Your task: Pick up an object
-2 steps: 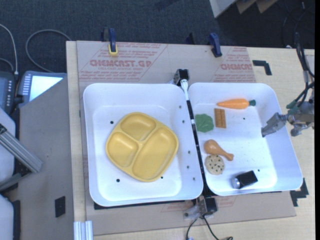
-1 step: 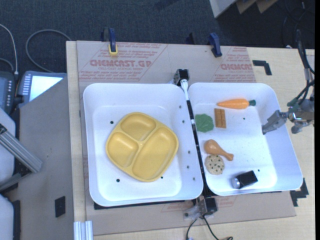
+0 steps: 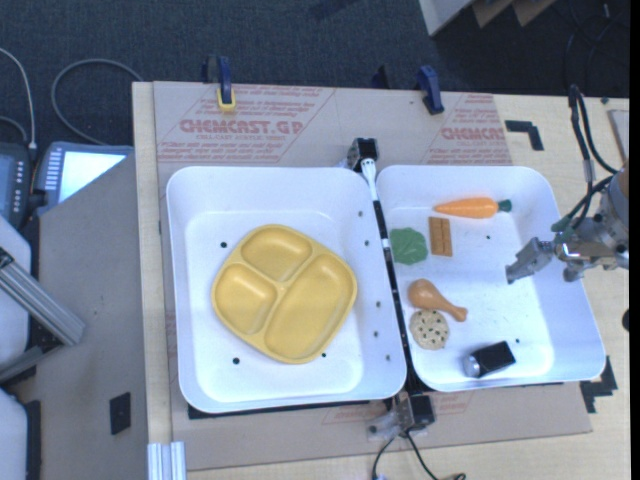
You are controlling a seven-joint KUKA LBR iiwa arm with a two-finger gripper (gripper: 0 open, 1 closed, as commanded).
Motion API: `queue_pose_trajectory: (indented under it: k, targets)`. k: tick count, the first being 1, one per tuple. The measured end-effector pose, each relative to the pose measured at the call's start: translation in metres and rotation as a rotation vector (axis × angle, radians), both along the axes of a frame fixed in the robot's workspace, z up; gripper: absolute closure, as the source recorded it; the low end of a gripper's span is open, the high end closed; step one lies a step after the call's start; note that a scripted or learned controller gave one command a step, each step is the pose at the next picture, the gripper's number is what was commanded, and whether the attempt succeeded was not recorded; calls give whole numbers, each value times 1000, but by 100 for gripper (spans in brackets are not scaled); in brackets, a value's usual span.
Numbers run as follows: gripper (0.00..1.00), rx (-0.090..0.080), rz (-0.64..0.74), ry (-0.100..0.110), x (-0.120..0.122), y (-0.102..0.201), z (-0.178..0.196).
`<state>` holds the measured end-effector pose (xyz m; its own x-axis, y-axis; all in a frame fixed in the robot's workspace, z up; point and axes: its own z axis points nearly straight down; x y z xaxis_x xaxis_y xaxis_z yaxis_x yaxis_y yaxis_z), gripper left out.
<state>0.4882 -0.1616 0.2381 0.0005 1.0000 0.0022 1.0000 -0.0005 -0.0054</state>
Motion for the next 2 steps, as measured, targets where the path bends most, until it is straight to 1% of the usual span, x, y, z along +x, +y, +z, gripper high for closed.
queue_pose_trajectory:
  k: [1, 2]
  targets:
    - [0, 0, 0, -2, -1, 1, -42]
    - [0, 0, 0, -1, -1, -5, -86]
